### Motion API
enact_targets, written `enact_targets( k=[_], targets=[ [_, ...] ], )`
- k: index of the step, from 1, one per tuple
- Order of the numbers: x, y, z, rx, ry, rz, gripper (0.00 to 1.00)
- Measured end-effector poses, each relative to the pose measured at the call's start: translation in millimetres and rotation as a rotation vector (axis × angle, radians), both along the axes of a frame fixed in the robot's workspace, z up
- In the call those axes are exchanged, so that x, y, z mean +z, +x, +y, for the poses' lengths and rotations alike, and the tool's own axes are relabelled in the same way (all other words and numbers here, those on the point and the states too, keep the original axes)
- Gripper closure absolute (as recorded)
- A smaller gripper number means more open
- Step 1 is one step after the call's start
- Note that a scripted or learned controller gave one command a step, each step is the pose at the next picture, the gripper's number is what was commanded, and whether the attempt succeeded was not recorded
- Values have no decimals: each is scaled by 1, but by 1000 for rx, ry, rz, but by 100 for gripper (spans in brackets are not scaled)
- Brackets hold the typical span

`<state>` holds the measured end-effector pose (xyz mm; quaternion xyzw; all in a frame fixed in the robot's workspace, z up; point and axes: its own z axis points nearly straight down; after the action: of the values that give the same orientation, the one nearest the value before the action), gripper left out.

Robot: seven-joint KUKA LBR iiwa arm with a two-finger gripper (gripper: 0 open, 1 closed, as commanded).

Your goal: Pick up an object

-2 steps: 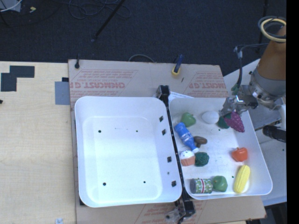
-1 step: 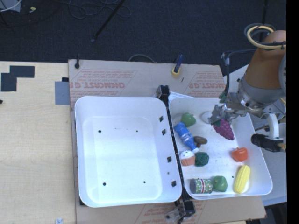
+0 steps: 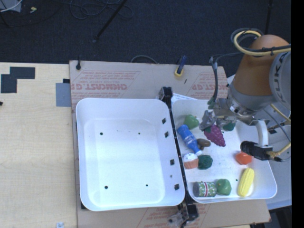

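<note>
Purple grapes point(image 3: 216, 135), blue bottle point(image 3: 187, 137), yellow corn point(image 3: 245, 182), white bins point(image 3: 83, 127).

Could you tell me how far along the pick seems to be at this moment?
Done: the gripper has reached into the right bin and sits right at the purple grape bunch. In hand: the grapes hang just below the fingers, but an actual hold cannot be confirmed. Left: a clear lift. The blue bottle, corn and the green items lie in the bin.

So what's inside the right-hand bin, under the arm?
The right bin holds a purple grape bunch at the gripper, a blue bottle, a yellow corn cob and other small toys. The arm covers its far corner.
</note>
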<state>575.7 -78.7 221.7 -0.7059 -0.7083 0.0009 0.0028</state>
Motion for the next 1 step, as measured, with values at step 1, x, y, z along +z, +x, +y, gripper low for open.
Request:
enact_targets(
  k=[1],
  targets=[
    [-5,-30,48,0,0,2,100]
  ],
)
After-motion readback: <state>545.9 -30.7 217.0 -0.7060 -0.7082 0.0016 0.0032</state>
